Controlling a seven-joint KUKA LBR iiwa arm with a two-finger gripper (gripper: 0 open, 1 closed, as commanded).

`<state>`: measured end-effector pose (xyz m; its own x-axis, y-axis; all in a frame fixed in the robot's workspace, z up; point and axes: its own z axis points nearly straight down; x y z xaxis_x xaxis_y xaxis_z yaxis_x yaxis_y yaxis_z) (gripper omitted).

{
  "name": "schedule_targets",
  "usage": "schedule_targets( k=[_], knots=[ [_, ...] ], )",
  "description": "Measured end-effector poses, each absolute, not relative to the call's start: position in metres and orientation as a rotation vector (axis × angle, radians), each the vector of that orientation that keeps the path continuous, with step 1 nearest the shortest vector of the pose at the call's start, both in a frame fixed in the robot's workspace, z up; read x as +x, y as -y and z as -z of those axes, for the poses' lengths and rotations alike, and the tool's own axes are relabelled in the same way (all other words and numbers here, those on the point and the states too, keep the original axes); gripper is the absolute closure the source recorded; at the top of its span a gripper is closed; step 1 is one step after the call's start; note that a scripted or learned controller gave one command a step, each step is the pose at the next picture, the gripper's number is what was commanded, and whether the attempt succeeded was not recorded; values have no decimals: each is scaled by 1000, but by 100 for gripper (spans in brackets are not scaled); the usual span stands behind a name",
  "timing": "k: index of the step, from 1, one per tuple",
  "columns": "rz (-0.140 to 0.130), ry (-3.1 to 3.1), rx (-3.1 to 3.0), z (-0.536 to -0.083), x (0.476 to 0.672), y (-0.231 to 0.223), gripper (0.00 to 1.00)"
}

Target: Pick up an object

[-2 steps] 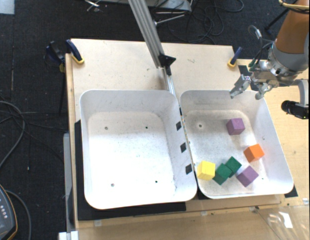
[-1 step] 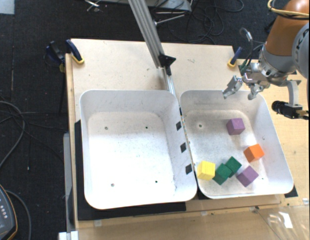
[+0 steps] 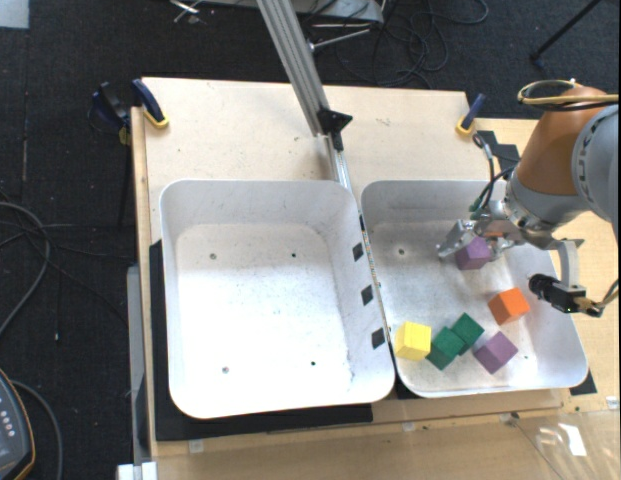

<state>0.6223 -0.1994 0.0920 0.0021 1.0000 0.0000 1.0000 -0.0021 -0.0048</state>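
Note:
In the right bin [image 3: 420, 208], my gripper [image 3: 472, 246] reaches in from the right and points down at the bin's upper middle. A small purple block [image 3: 476, 256] sits between its fingers, with one silver finger [image 3: 452, 247] against the block's left side. The gripper is shut on this block, low over the bin floor. Loose on the floor nearer the front lie an orange block [image 3: 509, 305], a yellow block [image 3: 413, 340], a green block [image 3: 456, 340] and a second purple block [image 3: 495, 351].
The left bin [image 3: 190, 218] stands beside the right one, and they share a raised middle wall [image 3: 368, 278]. A slanted metal rail [image 3: 295, 53] runs down to the bins' back edge. Clamps sit at the bench's back corners [image 3: 145, 103].

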Motion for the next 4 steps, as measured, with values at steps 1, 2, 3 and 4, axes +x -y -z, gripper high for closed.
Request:
schedule_targets(
  k=[1,2,3,4],
  knots=[
    [2,2222,-2225,-106,625,199,100],
    [5,2231,-2217,-98,583,125,100],
    [13,2237,-2216,-201,631,46,100],
    [8,2233,-2210,-241,593,-38,100]
  ],
)
